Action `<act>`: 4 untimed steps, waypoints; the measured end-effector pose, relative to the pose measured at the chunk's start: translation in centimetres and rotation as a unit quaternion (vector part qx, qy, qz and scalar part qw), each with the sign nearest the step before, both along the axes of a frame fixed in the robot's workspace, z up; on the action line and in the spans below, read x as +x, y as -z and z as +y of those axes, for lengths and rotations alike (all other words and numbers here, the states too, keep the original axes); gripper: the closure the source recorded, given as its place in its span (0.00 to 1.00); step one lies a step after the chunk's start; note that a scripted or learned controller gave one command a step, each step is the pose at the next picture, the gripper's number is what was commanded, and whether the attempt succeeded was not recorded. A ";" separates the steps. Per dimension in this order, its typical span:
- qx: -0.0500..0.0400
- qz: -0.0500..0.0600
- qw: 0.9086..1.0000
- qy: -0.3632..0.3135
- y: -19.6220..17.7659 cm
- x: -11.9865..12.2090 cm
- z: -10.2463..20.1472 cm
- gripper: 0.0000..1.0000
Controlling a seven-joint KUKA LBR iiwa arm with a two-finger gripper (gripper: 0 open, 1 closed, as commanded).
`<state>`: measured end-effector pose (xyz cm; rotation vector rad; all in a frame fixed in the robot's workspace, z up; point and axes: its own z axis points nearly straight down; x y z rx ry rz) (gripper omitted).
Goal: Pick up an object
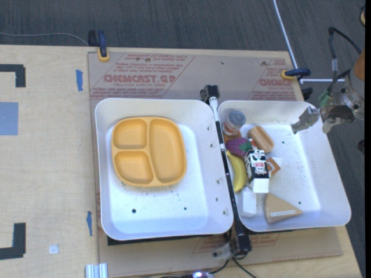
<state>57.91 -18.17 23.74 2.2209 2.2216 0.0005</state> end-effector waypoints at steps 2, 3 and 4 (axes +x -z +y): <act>-0.001 -0.007 1.000 0.001 14.7 0.2 7.1 0.00; -0.001 -0.010 1.000 0.001 13.5 0.4 7.1 1.00; -0.001 -0.009 1.000 0.001 13.6 0.4 7.1 0.00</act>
